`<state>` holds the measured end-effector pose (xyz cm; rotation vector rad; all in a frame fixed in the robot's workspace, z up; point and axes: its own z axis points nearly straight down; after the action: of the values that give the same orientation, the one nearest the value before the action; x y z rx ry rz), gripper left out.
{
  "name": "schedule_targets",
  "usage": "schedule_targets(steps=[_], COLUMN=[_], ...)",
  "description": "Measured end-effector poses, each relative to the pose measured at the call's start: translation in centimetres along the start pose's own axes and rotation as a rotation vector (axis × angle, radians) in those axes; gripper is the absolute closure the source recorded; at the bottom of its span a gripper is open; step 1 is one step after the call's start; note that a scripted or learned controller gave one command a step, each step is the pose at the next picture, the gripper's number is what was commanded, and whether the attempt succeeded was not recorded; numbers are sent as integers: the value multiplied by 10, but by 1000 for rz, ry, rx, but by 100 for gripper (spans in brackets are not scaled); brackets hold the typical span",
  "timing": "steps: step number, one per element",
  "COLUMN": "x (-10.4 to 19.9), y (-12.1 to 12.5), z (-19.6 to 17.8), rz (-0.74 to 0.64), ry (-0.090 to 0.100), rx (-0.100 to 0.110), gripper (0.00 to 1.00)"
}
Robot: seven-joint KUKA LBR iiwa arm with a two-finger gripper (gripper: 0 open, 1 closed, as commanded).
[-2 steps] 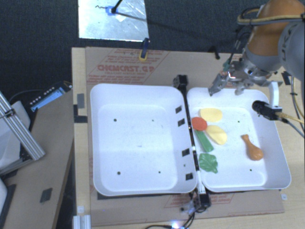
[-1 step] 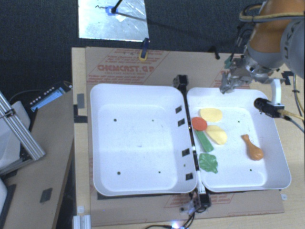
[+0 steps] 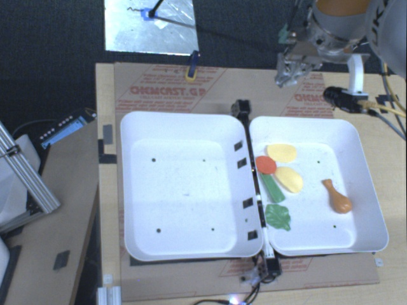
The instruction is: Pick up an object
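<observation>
Two shallow white bins sit side by side in the middle of the frame, on a brown cardboard sheet printed with red lettering. The left bin (image 3: 184,183) shows a bare white floor with four small dark dots. The right bin (image 3: 356,189) holds the objects, six pieces as far as can be counted: two pale yellow rounded pieces, one orange-red disc, one dark green stick, one green leafy piece and one brown drumstick.

The upper yellow piece (image 3: 282,152) lies near the bin's upper middle; the lower yellow piece (image 3: 289,179) lies just below it. The orange-red disc (image 3: 266,165) sits at their left, close to the wall shared with the left bin. The green stick (image 3: 272,187) runs slantwise below the disc, and the green leafy piece (image 3: 278,216) lies under it toward the lower edge. The brown drumstick (image 3: 336,196) lies apart from the others, toward the right wall.

The gripper (image 3: 291,73) hangs at the upper right of the frame, above the cardboard beyond the right bin's far rim, well apart from every object. Nothing is seen in it; how far its claw is spread cannot be told from this angle.

One silvery square sheet (image 3: 151,16) lies at the upper left of the frame.
</observation>
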<state>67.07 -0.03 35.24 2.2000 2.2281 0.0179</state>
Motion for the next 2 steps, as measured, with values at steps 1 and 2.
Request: schedule_targets(steps=[1, 2], x=[-59, -91], y=[-61, -141], z=[-92, -131], rz=[16, 15], ry=[-3, -2], rx=[4, 9], gripper=[100, 100])
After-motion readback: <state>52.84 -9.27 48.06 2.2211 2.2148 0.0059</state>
